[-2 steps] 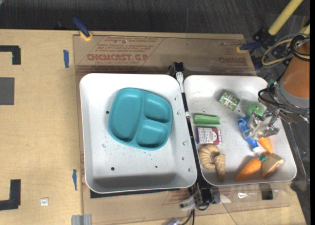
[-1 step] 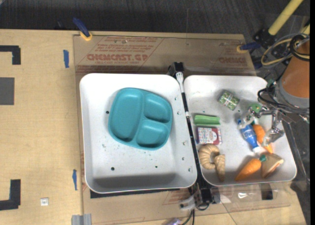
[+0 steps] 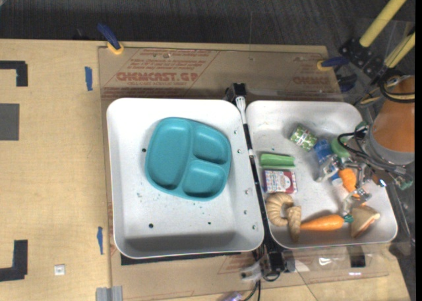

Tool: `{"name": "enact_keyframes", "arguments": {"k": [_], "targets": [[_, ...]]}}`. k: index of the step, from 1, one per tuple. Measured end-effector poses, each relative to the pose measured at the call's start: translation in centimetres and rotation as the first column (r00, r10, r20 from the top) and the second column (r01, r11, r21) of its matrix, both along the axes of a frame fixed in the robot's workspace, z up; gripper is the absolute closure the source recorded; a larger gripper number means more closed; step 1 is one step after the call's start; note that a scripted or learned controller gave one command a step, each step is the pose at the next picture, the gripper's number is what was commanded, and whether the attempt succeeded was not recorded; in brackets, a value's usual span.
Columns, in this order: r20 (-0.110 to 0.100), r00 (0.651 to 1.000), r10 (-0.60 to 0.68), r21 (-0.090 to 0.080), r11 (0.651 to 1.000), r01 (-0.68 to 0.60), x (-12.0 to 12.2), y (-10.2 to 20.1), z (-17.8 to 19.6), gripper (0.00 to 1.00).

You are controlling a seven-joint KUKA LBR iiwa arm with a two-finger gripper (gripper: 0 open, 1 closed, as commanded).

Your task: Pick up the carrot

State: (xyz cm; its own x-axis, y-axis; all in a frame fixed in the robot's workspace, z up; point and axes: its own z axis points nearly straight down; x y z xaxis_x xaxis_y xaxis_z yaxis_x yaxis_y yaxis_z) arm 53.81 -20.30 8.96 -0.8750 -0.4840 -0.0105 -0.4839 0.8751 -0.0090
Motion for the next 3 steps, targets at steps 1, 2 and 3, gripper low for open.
{"name": "enact_keyframes", "arguments": {"k": [1, 2, 3], "targets": [[0.014, 1.000, 0.001, 0.002, 1.000, -0.001, 0.5, 0.2, 1.3, 1.00], [-0.002, 0.994, -0.114, 0.008, 0.993, 0.114, 1.5, 10.4, 6.4, 1.00], [-0.001, 0.965, 0.262, -0.002, 0.965, -0.262, 6.4, 0.9, 10.0, 1.00]]}}
